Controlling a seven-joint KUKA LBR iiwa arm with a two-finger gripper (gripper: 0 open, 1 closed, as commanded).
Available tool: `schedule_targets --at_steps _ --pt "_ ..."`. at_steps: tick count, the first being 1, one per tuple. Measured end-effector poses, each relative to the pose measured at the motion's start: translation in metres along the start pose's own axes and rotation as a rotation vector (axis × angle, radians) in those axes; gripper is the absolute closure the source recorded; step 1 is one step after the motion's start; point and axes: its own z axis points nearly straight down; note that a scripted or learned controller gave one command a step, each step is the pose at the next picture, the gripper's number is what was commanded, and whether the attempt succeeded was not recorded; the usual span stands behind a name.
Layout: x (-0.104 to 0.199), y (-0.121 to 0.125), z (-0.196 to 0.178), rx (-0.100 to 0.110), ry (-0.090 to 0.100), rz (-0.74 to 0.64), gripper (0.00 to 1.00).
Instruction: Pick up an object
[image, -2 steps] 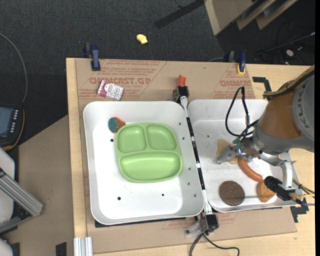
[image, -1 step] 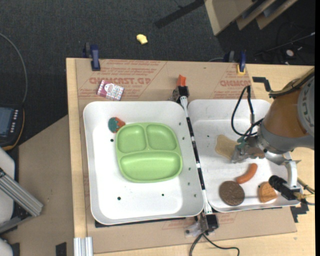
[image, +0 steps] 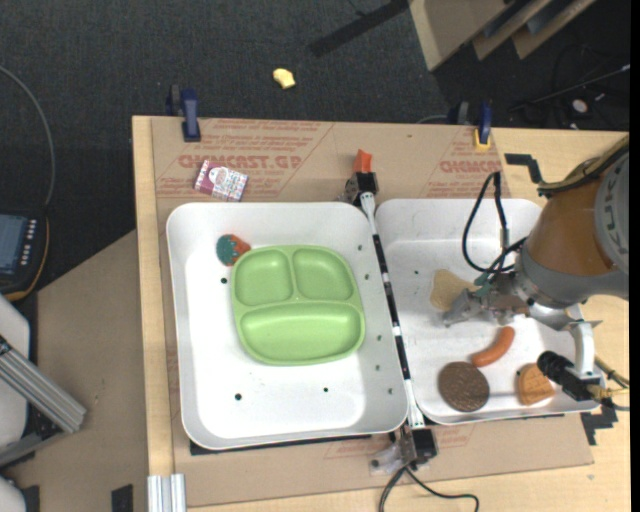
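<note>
1. The gripper (image: 462, 306) is seen low in the right bin (image: 425, 225), beside a pale wedge (image: 445, 289); whether the jaws are spread cannot be told.
2. The wedge may be nudged aside instead of pinched.
3. The sausage (image: 494, 346) nearby could be knocked.

The brown board (image: 300, 150) under the bins has red words printed on it. They look like "CHEMCAST GP", once on the left and once on the right, but they are faint.

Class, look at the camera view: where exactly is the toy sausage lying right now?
The sausage lies in the right bin, toward its front, just above the brown round disc and left of the orange piece, below the gripper.
</note>
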Motion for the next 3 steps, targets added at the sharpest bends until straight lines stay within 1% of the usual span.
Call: schedule_targets --at_steps 1,2,3 --pt "0.020 0.074 0.010 -0.003 0.001 -0.004 0.00" --pt "0.018 0.072 -0.002 -0.003 0.000 -0.002 1.00" --pt "0.116 0.088 -0.097 -0.008 0.006 -0.011 1.00"
